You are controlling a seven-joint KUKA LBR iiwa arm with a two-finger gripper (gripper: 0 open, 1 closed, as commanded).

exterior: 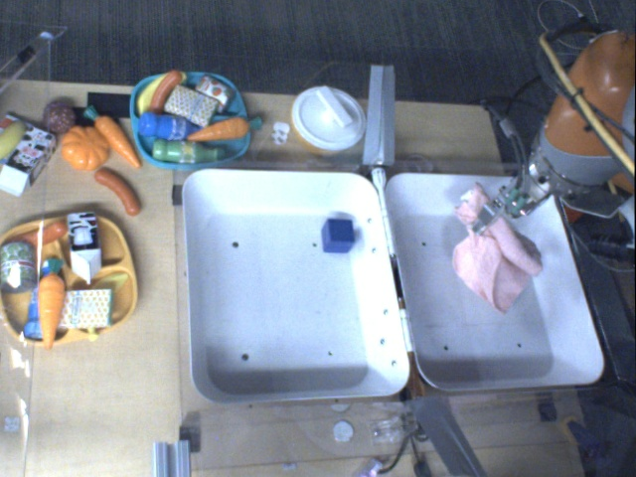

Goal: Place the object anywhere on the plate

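Observation:
A pink cloth [494, 258] lies crumpled in the right white bin [556, 361], toward its upper right part. Its top corner is bunched and pulled up toward my gripper [491, 219], which reaches in from the right and looks shut on that corner. The rest of the cloth drapes down onto the bin floor. A small blue cube [339, 234] rests in the left white bin [248, 356], near its upper right corner, well apart from the gripper.
A round white-lidded yellow bowl [331, 118] stands behind the bins. A blue dish [189, 117] and a yellow tray [121, 288] of toy food sit at the left, with loose toy vegetables [99, 147] beside them. A ridge [393, 266] divides the bins.

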